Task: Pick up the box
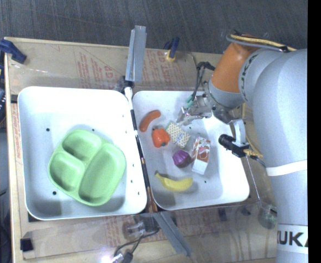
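box (200,154) lies in the right bin (233,186), mid-right, touching the purple fruit (181,158) | your tool (189,114) hovers near the bin's far edge, jaw state: cannot tell | you're not over it yet

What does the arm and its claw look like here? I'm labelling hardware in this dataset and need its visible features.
The arm is bulky and rounded, pale grey, with an orange band above the wrist. Part of a dark "KUKA" marking shows low on its body. The claw is small, metallic and grey, with thin dark cables running near it. A black knob-like part sticks out from the arm's side.
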Robot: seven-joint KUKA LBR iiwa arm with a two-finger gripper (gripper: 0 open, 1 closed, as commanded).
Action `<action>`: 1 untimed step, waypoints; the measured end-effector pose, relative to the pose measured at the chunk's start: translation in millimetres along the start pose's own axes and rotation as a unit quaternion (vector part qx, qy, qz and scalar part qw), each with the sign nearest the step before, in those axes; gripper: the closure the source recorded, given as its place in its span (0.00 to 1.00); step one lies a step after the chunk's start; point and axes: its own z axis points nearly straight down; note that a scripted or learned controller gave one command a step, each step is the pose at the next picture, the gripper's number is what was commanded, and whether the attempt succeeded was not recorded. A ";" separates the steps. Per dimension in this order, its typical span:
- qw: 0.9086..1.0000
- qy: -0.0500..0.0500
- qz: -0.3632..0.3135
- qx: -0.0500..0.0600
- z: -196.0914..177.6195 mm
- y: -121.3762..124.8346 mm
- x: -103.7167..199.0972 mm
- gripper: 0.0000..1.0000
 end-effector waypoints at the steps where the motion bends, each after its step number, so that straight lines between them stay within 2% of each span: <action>1: 1.000 0.000 0.000 0.000 0.0 0.0 0.0 0.00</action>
